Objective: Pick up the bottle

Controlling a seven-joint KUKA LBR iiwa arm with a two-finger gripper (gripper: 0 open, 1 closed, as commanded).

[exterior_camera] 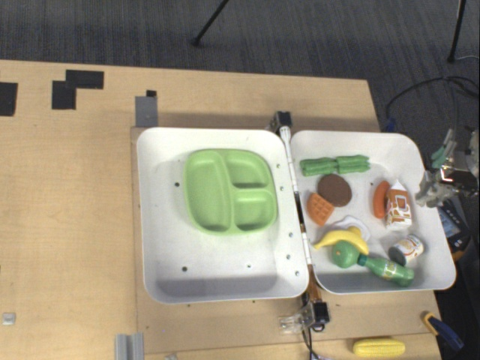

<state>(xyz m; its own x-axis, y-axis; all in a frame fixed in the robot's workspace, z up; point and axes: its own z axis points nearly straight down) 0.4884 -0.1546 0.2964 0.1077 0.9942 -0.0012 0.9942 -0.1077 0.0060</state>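
The green bottle [386, 268] lies on its side near the front edge of the right bin [433, 270], just beside a green apple [344, 256] and a banana [342, 238]. The hand [442, 177] hangs at that bin's right rim; whether it is open cannot be told. A green divided plate [229, 191] sits in the left bin [161, 223] on the wooden table [67, 223], dark carpet [300, 21] beyond.

You see: glossy green plastic bottle [386, 268] | smooth white plastic bins [161, 156] | matt green plastic tray [229, 191] | pale wood bench [67, 223]
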